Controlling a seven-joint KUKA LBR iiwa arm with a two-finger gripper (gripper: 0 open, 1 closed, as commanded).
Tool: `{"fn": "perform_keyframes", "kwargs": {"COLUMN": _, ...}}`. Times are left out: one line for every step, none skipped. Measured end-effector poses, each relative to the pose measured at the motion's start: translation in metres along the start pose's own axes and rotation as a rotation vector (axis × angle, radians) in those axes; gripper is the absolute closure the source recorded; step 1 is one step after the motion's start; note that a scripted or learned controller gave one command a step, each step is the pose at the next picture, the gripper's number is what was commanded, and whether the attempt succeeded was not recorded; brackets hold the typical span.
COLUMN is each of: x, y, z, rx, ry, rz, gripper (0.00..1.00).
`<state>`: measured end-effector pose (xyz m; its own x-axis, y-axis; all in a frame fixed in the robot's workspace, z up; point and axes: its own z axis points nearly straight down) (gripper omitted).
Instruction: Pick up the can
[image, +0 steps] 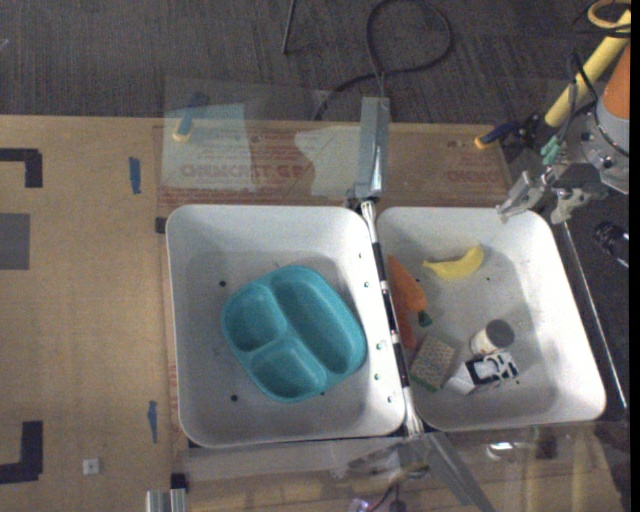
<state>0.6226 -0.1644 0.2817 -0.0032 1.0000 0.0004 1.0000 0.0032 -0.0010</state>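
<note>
claw (540, 197): at right bin's (580, 400) far right corner, spread, pinching nothing | can (492, 338): inside bin, nearer camera, left of claw | axis: seemingly tilted

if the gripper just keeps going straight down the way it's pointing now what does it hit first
Most likely the far right corner rim of the right bin, since the gripper sits just above that corner. The banana and the can lie farther into the bin, off that line. Depth is hard to judge from this slanted view.
</note>
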Motion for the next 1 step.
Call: {"fn": "perform_keyframes", "kwargs": {"x": -0.0610, "y": -0.0419, "z": 0.1592, "rx": 0.000, "ry": 0.000, "rz": -0.125, "gripper": 0.00}}
